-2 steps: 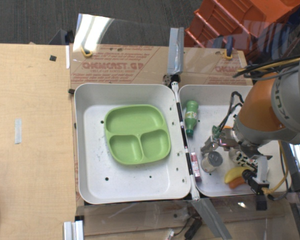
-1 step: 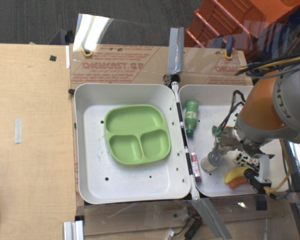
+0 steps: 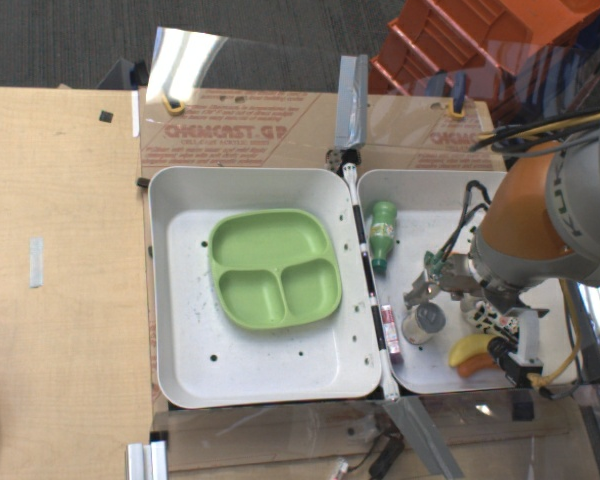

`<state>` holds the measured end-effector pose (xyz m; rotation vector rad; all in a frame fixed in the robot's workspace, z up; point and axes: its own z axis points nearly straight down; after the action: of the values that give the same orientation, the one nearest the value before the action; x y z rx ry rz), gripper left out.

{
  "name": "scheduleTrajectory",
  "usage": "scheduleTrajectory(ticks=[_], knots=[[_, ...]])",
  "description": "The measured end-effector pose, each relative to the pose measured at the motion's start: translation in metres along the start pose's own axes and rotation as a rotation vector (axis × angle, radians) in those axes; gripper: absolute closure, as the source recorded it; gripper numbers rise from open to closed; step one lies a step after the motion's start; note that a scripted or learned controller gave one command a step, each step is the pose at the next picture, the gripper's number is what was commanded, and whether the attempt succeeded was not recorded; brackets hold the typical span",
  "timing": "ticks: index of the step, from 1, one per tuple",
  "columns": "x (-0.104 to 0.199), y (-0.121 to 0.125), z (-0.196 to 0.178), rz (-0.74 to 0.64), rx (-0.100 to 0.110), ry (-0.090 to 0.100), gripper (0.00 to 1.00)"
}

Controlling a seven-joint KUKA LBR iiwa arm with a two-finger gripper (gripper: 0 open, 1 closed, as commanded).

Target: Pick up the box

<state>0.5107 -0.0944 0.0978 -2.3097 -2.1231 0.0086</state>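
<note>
Box (image 3: 492, 319), seemingly the speckled white item, lay in the right bin (image 3: 420, 183) beside the banana (image 3: 468, 349). The claw (image 3: 435, 286) hung nearby, its state impossible to tell. Judged an approach step; next, centring over the box.

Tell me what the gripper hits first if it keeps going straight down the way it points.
Likely the small round grey can in the right bin, which sits just under the gripper. Depth is hard to judge from this slanted view, so it may instead meet the bin floor beside the can.
</note>
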Motion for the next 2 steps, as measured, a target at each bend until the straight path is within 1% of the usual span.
scheduleTrajectory(ticks=[1, 2], knots=[[-0.0008, -0.0003, -0.0076, 0.002, 0.003, -0.001, 1.0], [-0.0008, -0.0003, -0.0076, 0.001, 0.003, -0.001, 0.0]])
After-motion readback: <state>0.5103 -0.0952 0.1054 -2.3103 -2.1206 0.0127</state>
